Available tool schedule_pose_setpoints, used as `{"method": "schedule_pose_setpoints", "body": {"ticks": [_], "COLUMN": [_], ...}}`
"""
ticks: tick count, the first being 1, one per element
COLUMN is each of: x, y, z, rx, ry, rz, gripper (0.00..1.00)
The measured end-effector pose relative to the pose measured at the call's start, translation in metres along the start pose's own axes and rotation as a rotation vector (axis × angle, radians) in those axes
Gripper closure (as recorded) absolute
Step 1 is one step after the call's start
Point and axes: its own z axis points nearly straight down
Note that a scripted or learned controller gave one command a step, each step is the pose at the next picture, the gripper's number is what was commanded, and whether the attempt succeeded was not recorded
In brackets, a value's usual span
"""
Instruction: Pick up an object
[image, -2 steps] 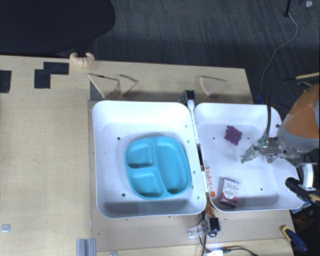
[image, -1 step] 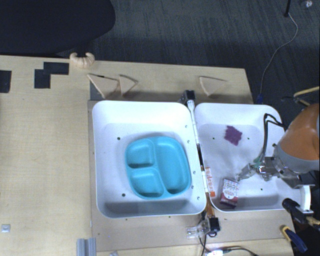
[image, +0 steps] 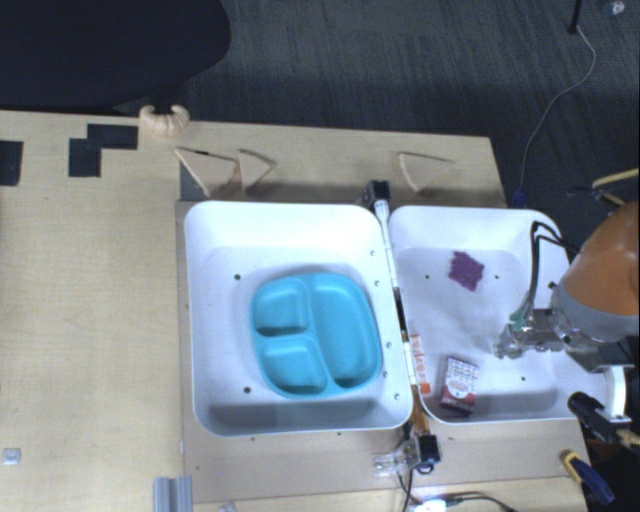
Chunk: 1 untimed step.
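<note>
The right bin (image: 430, 300) holds a small purple piece (image: 466, 269) lying flat near its back. A small red and white carton with a dark end (image: 459, 385) lies near the front wall. My gripper (image: 513, 342) reaches in over the right side of this bin, right of the carton and in front of the purple piece. It touches neither object. The grey wrist and orange band (image: 605, 270) rise behind it at the view's right edge.
The left bin (image: 215, 300) holds a blue three-compartment plate (image: 316, 332). A black and white pen-like strip (image: 383, 230) and a red label (image: 417, 362) lie along the ridge between the bins. Cables hang at the front right of the bench.
</note>
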Motion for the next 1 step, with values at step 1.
{"method": "schedule_pose_setpoints", "body": {"ticks": [1], "x": [0.0446], "y": [0.0842], "z": [-0.0757], "rx": [0.001], "ry": [0.001], "rz": [-0.002], "gripper": [1.0]}}
